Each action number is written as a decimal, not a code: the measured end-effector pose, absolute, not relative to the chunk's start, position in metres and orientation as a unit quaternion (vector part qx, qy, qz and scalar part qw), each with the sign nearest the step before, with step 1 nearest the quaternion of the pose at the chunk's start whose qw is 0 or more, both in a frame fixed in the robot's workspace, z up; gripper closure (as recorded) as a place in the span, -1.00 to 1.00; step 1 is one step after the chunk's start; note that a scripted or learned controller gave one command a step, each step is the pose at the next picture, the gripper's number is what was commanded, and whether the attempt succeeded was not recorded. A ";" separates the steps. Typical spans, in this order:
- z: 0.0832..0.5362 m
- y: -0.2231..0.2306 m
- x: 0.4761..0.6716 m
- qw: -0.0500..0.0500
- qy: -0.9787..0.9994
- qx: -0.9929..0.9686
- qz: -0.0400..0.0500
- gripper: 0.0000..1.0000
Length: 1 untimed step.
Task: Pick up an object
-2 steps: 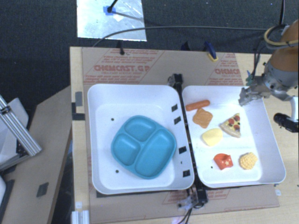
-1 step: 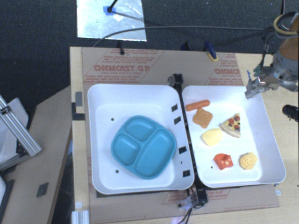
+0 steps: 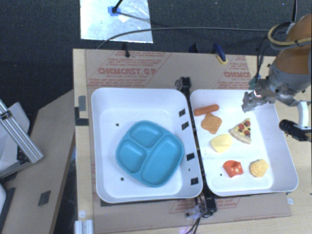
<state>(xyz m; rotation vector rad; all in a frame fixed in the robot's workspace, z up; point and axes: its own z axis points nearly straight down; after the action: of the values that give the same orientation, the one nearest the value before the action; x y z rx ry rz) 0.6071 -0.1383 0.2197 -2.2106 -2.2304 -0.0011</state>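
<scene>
- A blue divided plate (image 3: pixel 149 153) is sitting in the left bin (image 3: pixel 105 111).
- In the right bin (image 3: pixel 285 174), toy foods are lying apart: a sausage (image 3: pixel 206 110), a cookie (image 3: pixel 211 124), a yellow piece (image 3: pixel 222 143), a red piece (image 3: pixel 233 168), a pizza slice (image 3: pixel 242 130) and corn (image 3: pixel 259 167).
- The gripper (image 3: pixel 253 100) is hovering at the far right, just beyond the pizza slice; whether its fingers are spread I cannot tell.
- The flat, thin slice is likely risking a slip from the grasp.

A tan worktop (image 3: pixel 146 65) printed with red lettering sits on dark carpeted floor (image 3: pixel 39 38). Behind the worktop lies a shiny silver sheet (image 3: pixel 116 21) with a blue tape patch (image 3: pixel 114 10). Left of the worktop stands an aluminium frame rail (image 3: pixel 19 135).
</scene>
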 end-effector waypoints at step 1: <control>0.215 -0.087 0.579 0.001 -0.710 -0.704 0.000 1.00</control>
<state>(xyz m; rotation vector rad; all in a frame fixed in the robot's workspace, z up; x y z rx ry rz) 0.5794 -0.0872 0.2151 -2.2104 -2.2299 -0.0004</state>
